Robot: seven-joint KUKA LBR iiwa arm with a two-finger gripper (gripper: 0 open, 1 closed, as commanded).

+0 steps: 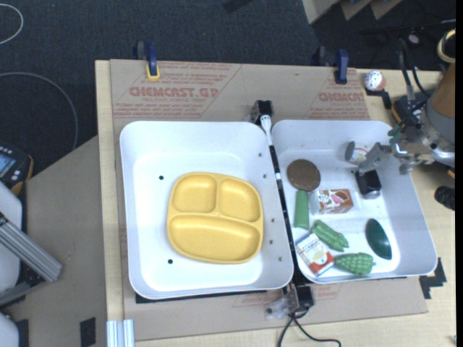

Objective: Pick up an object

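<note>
- Left bin (137,194): white, shallow. Yellow divided tray (215,217) sits in the middle, three compartments, nothing in them.
- Right bin (412,194): white, touching the left bin along the centre seam. Holds all the small objects.
- Brown round disc (303,173): far-left part of right bin, lying flat.
- Green cylinder (301,209): just near of the disc, lying along the bin's left wall.
- Red-white packet (314,253): near-left corner, tilted.
- Green pickle-like piece (330,234): just right of that packet, touching or almost touching it.
- Bumpy green piece (355,264): near edge, right of the packet.
- Red-brown snack packet (335,200): middle of the bin, flat.
- Dark green oval (378,238): near-right part, apart from the others.
- Gripper (369,181): over the far-right part of right bin, black tip pointing down just right of the snack packet. Open or closed: cannot tell; nothing seen in its grip.
- Arm (434,125): enters from the right edge.
</note>
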